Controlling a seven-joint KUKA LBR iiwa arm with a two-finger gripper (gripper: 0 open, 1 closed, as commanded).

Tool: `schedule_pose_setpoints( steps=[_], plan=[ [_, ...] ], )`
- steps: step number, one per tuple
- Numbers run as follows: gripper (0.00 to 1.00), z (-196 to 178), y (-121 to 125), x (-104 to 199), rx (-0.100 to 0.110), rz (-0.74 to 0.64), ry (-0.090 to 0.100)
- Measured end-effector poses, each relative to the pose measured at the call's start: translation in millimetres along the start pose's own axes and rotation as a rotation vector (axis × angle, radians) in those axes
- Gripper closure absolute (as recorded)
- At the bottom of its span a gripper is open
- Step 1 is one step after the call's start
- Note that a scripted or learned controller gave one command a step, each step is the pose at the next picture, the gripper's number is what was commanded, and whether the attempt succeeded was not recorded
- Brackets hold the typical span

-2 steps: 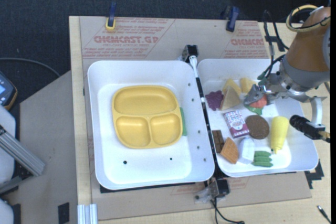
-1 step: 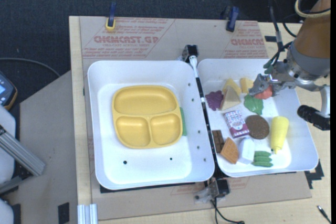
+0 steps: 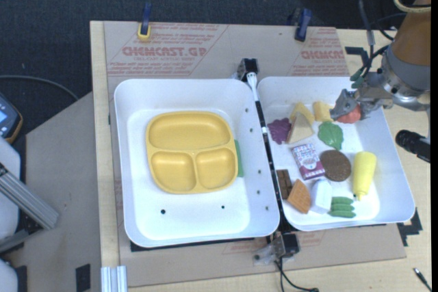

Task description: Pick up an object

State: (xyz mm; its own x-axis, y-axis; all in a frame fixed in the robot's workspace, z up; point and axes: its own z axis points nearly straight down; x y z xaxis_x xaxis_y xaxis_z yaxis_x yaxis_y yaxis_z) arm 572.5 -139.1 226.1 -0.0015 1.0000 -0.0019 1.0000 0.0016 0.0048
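Gripper (image 3: 347,111) is low in the right bin (image 3: 404,205), a red piece (image 3: 351,117) touching its tip; grip state unclear. Green leaf (image 3: 330,134) sits just below-left of it.

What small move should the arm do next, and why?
Probably a short, careful lift straight up. The hand sits low in the right bin, at a red object near the back, beside the green leafy piece. Whether the red object is truly gripped cannot be told from this view, so a small lift would show if it comes along.
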Motion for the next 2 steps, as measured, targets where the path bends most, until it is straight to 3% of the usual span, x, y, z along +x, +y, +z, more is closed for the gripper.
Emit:
schedule_pose_setpoints(
  steps=[2],
  plan=[
    [1.0, 0.4, -7.5, 110.6, 0.008, -0.005, 0.005]
  ],
)
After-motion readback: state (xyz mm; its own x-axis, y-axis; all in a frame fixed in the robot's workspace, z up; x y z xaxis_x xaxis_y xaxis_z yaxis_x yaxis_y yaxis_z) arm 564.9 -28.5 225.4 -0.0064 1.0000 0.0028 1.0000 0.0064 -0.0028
